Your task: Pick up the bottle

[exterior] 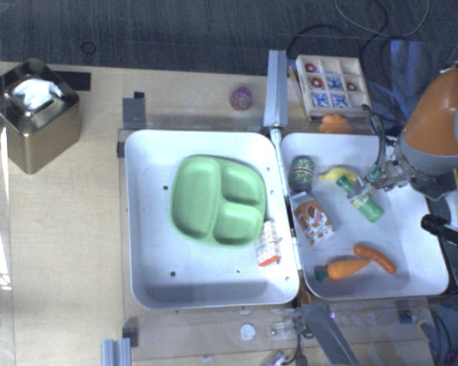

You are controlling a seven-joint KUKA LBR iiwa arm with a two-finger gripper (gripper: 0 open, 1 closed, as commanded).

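Right bin (435, 280) holds the clutter; the green bottle (368, 206) lies tilted at its centre-right, just beside a banana (337, 176). Gripper (380, 175) poised at the bottle's far end, placed for grasping; finger state indiscernible.

Arm (443, 120) cut off at the right edge; tool (375, 178) too small and blurred to read.

This looks like a robotics lab. A pale wooden desk (61, 227) carries two white bins (149, 280) fixed by metal brackets (274, 90). Loose cables (382, 10) trail over dark carpet (160, 14).
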